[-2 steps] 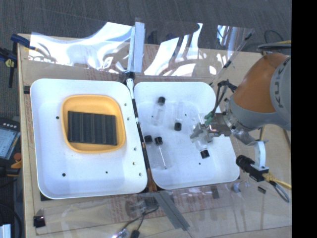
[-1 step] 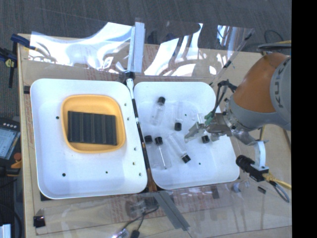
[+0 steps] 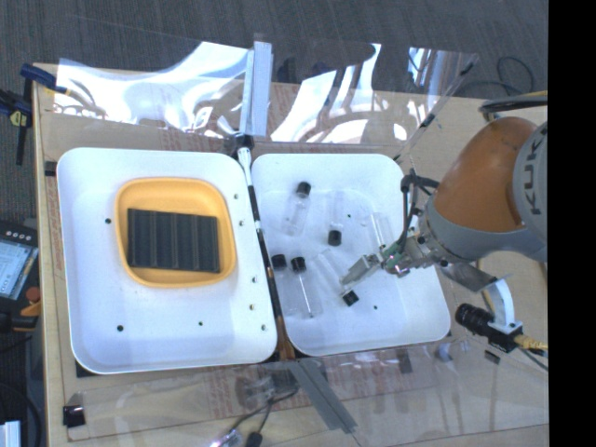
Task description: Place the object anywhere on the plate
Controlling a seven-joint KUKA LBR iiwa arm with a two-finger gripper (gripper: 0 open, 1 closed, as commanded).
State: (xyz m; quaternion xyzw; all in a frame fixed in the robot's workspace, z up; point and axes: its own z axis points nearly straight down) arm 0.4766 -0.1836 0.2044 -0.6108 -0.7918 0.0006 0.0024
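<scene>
A wooden tabletop (image 3: 521, 380) carries two shallow white bins side by side, the left bin (image 3: 84, 315) and the right bin (image 3: 419, 329), with their inner rims touching along a dark seam. In the left bin lies a yellow plate (image 3: 172, 198) with a dark ribbed insert (image 3: 175, 240) set in its middle. The right bin holds several small clear vials with black caps, scattered apart: one vial (image 3: 300, 203) near the back, one (image 3: 333, 237) near the middle, two caps (image 3: 289, 264) near the seam and one (image 3: 350, 297) toward the front. The grey and orange arm (image 3: 489, 194) reaches in from the right, and its gripper (image 3: 372, 266) sits low over the right bin, just above the front vial; whether its fingers are apart or closed, or have anything between them, cannot be told. Crumpled clear plastic sheeting (image 3: 177, 87) lies behind the bins, dark carpet (image 3: 279, 3) beyond it, and cables and a small device (image 3: 14, 268) lie at the left edge
</scene>
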